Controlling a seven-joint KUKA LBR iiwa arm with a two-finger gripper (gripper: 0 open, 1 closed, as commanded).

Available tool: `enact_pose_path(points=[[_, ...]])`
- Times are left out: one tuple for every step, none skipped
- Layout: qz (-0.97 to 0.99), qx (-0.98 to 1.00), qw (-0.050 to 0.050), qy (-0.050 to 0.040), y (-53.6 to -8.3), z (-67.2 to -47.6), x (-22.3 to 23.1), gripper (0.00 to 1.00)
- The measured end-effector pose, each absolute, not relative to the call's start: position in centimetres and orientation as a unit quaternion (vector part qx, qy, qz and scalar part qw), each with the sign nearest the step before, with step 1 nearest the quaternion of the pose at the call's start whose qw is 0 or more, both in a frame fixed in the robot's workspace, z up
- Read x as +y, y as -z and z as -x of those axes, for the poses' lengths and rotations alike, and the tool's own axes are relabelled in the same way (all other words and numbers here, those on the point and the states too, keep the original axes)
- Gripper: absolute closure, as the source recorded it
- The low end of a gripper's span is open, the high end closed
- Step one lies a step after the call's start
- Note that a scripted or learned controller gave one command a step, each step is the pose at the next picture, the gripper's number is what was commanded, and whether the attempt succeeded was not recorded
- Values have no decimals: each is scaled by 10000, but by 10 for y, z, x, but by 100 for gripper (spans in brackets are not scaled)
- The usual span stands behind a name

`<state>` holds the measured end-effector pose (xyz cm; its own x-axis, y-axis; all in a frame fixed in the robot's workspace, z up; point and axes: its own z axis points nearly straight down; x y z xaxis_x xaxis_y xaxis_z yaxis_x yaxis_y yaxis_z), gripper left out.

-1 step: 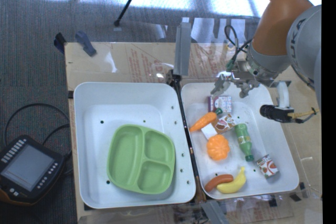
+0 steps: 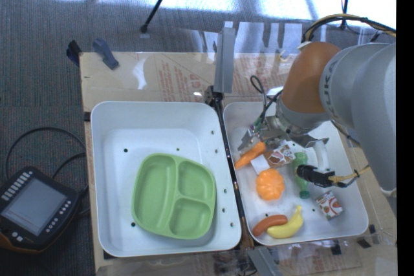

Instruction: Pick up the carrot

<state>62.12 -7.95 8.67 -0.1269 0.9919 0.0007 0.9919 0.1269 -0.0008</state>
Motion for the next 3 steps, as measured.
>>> enact_pose_path(points=[[6637, -7480, 27, -1, -96, -621, -81, 100], [6788, -7344, 19, -7, -189, -539, -93, 100], [6790, -7341, 21, -9, -189, -538, -94, 0]])
